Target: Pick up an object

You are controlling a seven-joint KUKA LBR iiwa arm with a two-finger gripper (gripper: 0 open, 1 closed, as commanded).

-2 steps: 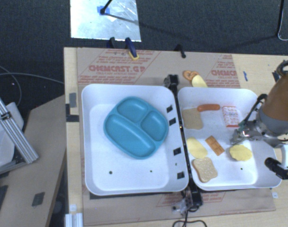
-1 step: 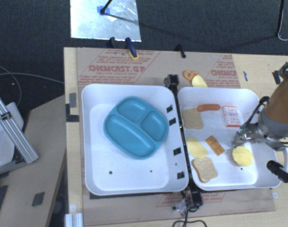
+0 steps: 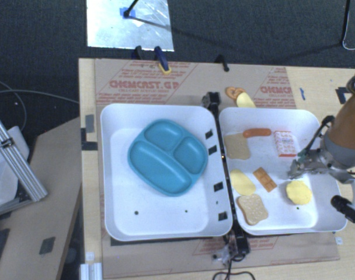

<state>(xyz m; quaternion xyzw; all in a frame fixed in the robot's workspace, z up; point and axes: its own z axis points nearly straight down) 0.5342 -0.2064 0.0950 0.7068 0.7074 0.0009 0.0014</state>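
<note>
Claw (image 3: 298,169) hovering right of frame, opening unclear, holding nothing visibly; descending off-centre risks nudging yellow round food piece (image 3: 298,192) away, missing grasp.

Blue divided plate (image 3: 167,156) in white left bin (image 3: 116,214). White right bin (image 3: 323,214) holds an orange-red sausage (image 3: 257,132), tan bread slice (image 3: 251,208), yellow rounds (image 3: 298,192), and a white packet (image 3: 284,143), apparently red-printed. Table (image 3: 142,80) bears red lettering.

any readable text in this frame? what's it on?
"CHEMCAST GP" on the brown protective sheet under the bins, left.
"CHEMCAST" again at right, partly cut off.
The small red-and-white packet in the right bin has print too small to read.
</note>
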